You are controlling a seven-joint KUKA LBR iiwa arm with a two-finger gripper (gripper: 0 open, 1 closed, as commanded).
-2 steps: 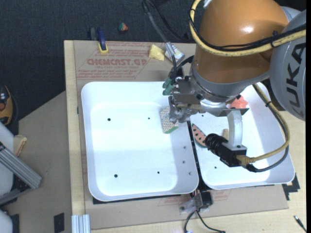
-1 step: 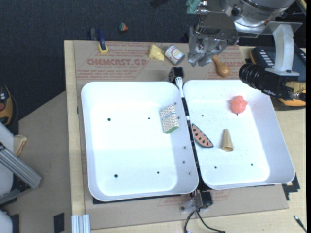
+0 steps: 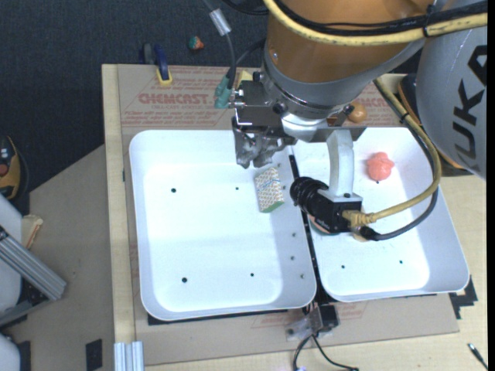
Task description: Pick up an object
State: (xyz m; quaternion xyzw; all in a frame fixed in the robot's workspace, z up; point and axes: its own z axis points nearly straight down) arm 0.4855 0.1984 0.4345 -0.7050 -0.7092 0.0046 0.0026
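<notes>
Two shallow white bins, the left bin (image 3: pixel 155 230) and the right bin (image 3: pixel 433 253), sit side by side on a brown bench (image 3: pixel 116 130), a blue-and-yellow clamp (image 3: pixel 162 64) gripping its far-left corner.

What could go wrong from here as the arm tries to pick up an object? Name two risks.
1. The patterned object lies close to the left bin's right wall, so a finger might strike the wall or push the object aside.
2. The yellow cable trails across the right bin and might drag the pink object.
</notes>
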